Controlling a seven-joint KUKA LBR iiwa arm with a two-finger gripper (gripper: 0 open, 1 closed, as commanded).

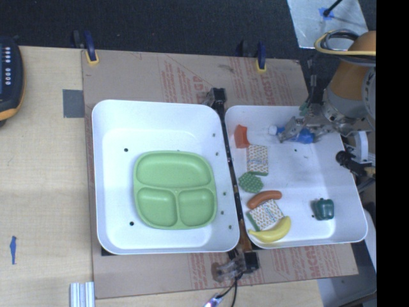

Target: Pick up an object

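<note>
The tool [300, 130] is hanging low over the upper part of the right bin [348, 232], right of centre in the frame, with a small blue thing [305, 137] lying at its tips; whether that thing is between them, and whether they are apart or together, I cannot tell. The other candidates are lying down-frame and left of it: a red piece [240, 135], a checked packet [257, 159], a sausage [264, 199], a banana [271, 231], and a green block [323, 208] lower right, so the blue thing is sitting nearest by far
</note>
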